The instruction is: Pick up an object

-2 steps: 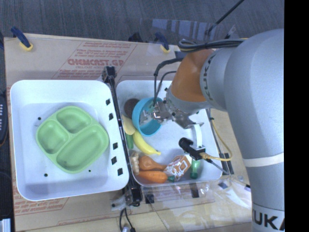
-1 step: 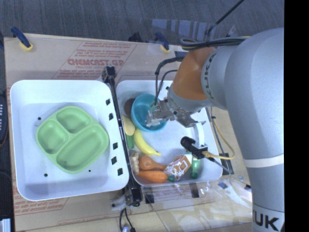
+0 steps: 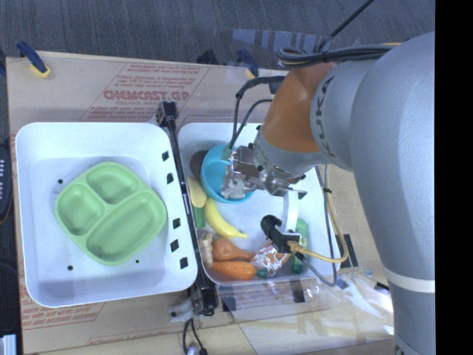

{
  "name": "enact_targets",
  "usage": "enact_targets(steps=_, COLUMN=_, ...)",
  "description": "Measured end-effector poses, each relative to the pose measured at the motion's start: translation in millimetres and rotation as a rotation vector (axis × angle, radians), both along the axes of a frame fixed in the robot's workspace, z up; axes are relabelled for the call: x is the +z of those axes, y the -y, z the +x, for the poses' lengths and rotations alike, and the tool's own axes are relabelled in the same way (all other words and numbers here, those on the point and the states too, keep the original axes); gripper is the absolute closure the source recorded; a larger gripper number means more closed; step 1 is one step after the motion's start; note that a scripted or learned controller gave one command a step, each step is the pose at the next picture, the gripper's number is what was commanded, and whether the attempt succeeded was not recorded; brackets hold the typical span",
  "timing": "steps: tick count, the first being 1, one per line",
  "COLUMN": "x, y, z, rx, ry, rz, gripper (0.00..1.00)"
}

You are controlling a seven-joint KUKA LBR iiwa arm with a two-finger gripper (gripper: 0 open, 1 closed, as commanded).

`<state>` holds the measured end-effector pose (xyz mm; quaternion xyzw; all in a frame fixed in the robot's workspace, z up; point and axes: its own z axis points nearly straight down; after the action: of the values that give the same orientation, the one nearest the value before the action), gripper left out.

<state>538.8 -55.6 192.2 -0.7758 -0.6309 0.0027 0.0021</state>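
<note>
A robotics lab: cabled arm (image 3: 369,109), clamped cardboard-topped bench (image 3: 140,87), two white bins (image 3: 29,198).

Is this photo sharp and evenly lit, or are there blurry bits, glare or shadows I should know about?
In the camera view, light is soft and fairly even; the green divided plate in the left bin looks slightly soft-edged. The arm, close to the lens, looms large and hazy, shading part of the right bin. Clear plastic along the near edge shows faint glare.

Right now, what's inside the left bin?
A green divided plate lies in the left bin, its three compartments bare. Whatever is beneath the plate is covered.
</note>
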Motion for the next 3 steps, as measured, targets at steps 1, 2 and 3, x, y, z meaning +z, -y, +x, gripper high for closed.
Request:
enact_targets(steps=1, x=-1, y=0, z=0, rx=0.0, ry=-0.002, rz=-0.001, gripper=0.0)
enact_targets(steps=2, x=-102, y=36, z=-63, rx=0.007, ry=-0.003, rz=0.002, gripper=0.0)
enact_targets(steps=3, x=-92, y=35, z=-62, rx=0.022, ry=-0.007, rz=0.002, gripper=1.0)
